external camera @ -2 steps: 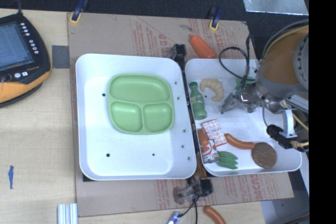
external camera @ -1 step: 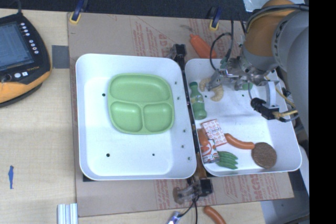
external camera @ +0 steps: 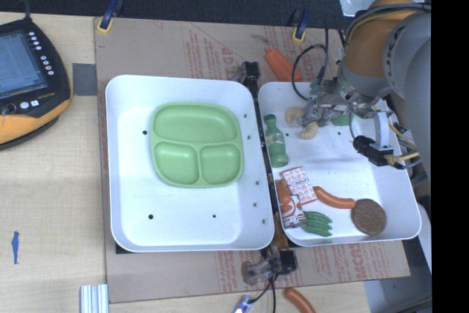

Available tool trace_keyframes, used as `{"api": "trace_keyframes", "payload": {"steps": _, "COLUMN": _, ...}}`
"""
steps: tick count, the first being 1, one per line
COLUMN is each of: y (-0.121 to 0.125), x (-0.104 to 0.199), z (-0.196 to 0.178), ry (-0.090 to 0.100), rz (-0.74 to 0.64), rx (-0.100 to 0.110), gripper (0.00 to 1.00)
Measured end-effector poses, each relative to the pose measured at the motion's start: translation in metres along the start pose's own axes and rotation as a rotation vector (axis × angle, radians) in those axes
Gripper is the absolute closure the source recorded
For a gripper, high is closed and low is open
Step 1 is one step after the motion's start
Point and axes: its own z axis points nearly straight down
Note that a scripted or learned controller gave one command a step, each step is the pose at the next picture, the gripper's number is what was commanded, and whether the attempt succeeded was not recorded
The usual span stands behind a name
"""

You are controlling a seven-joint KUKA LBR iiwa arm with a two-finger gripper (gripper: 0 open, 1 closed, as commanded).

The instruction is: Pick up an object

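Reaching in from the right, the grey arm with its orange band holds the tool (external camera: pixel 320 112) low over the far end of the right white bin (external camera: pixel 396 179), just above a pale beige lump (external camera: pixel 309 130); whether it grips anything I cannot tell. Nearby lie a green plastic bottle (external camera: pixel 275 141), a red-and-white packet (external camera: pixel 295 187), an orange sausage (external camera: pixel 334 198) and a brown round disc (external camera: pixel 368 216). The left white bin (external camera: pixel 132 223) carries a green divided plate (external camera: pixel 196 144). Brown cardboard (external camera: pixel 183 44) covers the wooden worktop (external camera: pixel 51 216), where a handheld control pendant (external camera: pixel 26 80) rests.
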Motion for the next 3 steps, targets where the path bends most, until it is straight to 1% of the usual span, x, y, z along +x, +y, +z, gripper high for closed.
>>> {"api": "trace_keyframes", "payload": {"steps": 1, "y": -0.038, "x": 0.068, "z": -0.091, "ry": -0.001, "rz": 0.002, "rx": -0.01, "gripper": 1.0}}
{"api": "trace_keyframes", "payload": {"steps": 2, "y": -0.038, "x": 0.068, "z": -0.09, "ry": -0.001, "rz": 0.002, "rx": -0.008, "gripper": 0.0}}
{"api": "trace_keyframes", "payload": {"steps": 3, "y": 0.006, "x": 0.015, "z": 0.0, "ry": -0.003, "rz": 0.003, "rx": -0.007, "gripper": 0.0}}
